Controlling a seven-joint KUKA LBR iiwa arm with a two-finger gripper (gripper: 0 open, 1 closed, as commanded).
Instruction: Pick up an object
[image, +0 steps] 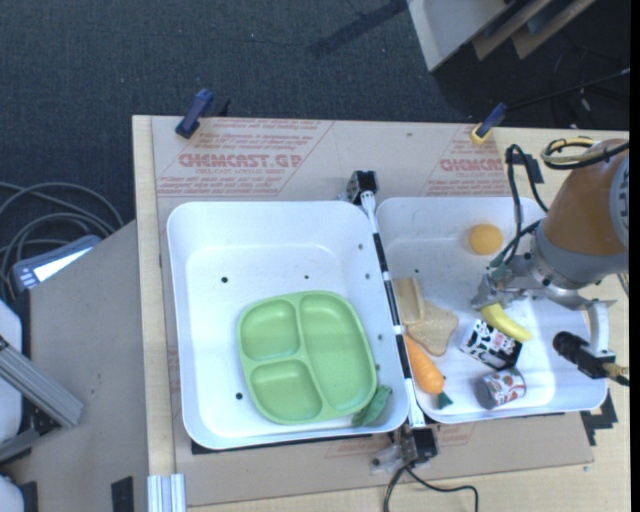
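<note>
White right bin (440, 215) holds a curved yellow banana (505, 324) (beside tool (497, 296)).

We read red lettering printed on the brown protective paper covering the desk (300, 150). At its far left, behind the left white bin, large red capitals (240, 160) spell what looks like "CHEMCAST GP", with lines of smaller red print above and below that we cannot make out. The same red wording (472, 163) repeats at the far right, partly cut off by the right white bin. The small can's label (503, 386) is too blurred to read.
</note>
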